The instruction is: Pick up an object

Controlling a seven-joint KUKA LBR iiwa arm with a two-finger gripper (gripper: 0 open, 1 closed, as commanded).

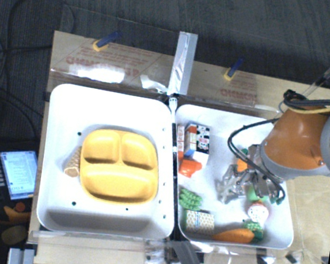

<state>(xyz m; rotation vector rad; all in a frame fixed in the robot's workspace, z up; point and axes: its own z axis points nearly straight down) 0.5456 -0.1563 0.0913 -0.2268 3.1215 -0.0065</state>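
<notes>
Metal two-finger gripper [231,188] is down in the right white bin [285,237], right of centre frame; can't tell how it's set. Just lower right of it, a small red-and-white round toy [258,212]; along the bottom wall, an orange carrot toy [234,235]. Over in the left white bin [55,160], a yellow divided plastic tray [120,165]
</notes>
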